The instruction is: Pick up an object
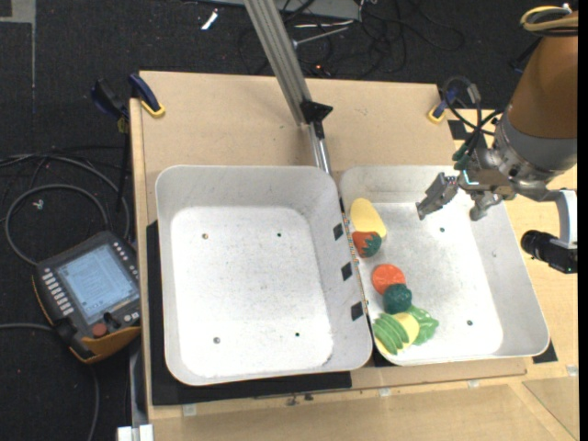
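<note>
Several small toys lie along the left side of the right bin (478, 274): a yellow piece with a red and green end (367, 225), an orange ball (388, 276), a dark green ball (397, 297), and a green and yellow leafy piece (402, 329). My gripper (457, 202) hangs over the upper part of the right bin, open, its two fingers spread wide with nothing between them. It is to the right of the yellow piece and apart from all the toys.
The left bin (246, 274) sits beside the right one on a wooden bench (230, 118). A slanted metal pole (280, 49) crosses from the top down to the seam between the bins. A teach pendant (87, 288) lies off the bench at left.
</note>
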Tool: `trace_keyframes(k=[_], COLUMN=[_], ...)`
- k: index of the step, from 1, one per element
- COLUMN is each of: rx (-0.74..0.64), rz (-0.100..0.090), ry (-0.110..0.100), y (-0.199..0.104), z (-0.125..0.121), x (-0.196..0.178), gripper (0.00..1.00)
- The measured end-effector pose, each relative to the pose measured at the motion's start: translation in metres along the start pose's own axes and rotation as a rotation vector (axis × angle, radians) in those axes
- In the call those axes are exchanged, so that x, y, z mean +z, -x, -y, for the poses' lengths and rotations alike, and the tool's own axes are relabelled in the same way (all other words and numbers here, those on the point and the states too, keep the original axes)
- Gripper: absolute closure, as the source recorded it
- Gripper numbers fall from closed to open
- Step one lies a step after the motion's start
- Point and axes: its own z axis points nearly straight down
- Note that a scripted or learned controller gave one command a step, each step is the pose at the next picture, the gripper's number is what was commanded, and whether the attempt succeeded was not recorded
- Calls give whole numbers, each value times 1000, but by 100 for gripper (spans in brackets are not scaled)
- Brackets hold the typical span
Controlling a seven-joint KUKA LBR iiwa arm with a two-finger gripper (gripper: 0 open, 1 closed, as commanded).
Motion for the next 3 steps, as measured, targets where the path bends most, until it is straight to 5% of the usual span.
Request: trace_keyframes(k=[1, 3], rx=[2, 3], rz=[1, 0], ry=[4, -1], y=[0, 0], z=[-1, -1], x=[-2, 86], gripper=[0, 0])
